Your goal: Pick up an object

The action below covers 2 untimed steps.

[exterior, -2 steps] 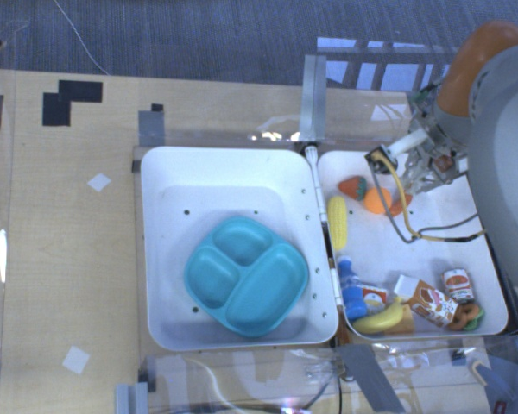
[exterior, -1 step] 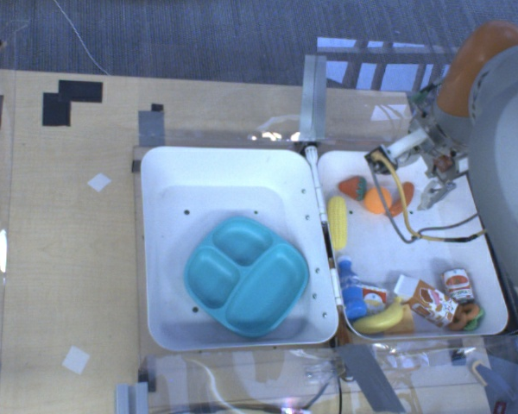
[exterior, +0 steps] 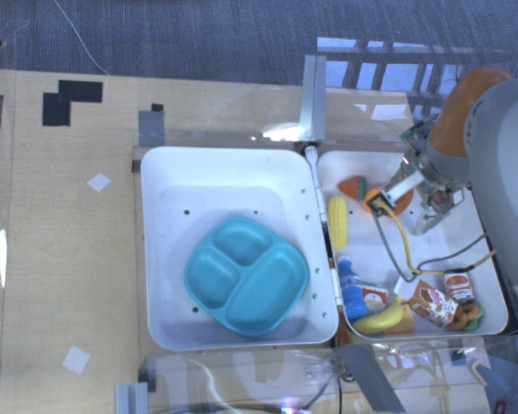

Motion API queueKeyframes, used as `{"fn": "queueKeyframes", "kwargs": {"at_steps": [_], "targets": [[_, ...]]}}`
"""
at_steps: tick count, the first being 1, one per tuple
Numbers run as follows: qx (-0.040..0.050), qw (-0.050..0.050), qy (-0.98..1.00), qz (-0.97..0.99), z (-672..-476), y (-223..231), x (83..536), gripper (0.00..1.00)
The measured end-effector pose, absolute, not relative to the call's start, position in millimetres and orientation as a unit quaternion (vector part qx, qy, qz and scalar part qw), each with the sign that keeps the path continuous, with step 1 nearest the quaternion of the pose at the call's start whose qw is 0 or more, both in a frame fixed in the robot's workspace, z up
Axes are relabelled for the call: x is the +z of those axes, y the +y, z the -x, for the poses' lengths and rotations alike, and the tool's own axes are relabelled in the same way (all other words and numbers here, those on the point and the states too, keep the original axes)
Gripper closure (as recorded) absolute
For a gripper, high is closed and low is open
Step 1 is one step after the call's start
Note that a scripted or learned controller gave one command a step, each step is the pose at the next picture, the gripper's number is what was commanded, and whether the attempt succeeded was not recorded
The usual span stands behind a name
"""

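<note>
– Objects for picking: lying where?
– All in the right bin (exterior: 371,257), resting on its floor. Toy carrot (exterior: 356,186) near the far wall, green top pointing left. Yellow corn cob (exterior: 337,221) lengthwise along the left wall, just nearer than the carrot. Blue bottle (exterior: 350,290) nearer still, by the same wall, lying against a small red-and-white carton (exterior: 373,297).
– And along the near wall?
– Banana (exterior: 382,319) curved along it, touching the bottle's lower end. To its right a brown-and-white packet (exterior: 432,303), then a small can (exterior: 457,285) with a red label. Also an orange-and-green piece (exterior: 470,316) in the near right corner, too small to name.
– Hand?
– Hand (exterior: 412,192) low over the far half of the right bin, just right of the toy carrot, at the end of the grey arm (exterior: 501,145) with its orange band (exterior: 466,102). Nothing seen in its grasp. Wide or narrow: cannot tell, too cluttered there with cable and brackets.
– Cables?
– Yellow cable (exterior: 395,231) looping down from the hand toward the middle of the bin. Black cable (exterior: 449,253) running from there off to the right.
– Left bin?
– Left bin (exterior: 181,197) holding one blue divided plate (exterior: 246,274), three compartments, flat on the floor, toward the near right. Both bins side by side, walls meeting, on the pale wooden counter (exterior: 60,231). Black tape marks (exterior: 69,100) at the counter's far left.
</note>
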<state>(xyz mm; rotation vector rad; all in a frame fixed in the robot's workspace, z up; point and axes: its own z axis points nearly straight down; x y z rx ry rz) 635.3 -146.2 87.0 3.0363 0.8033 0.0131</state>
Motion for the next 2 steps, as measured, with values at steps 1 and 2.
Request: {"fn": "queueKeyframes", "kwargs": {"at_steps": [1, 2], "targets": [[0.0008, 0.000, 0.119, -0.993, -659.5, -137, 171, 0.00], [0.0009, -0.001, 0.104, -0.995, -658.0, -143, 94, 0.00]]}}
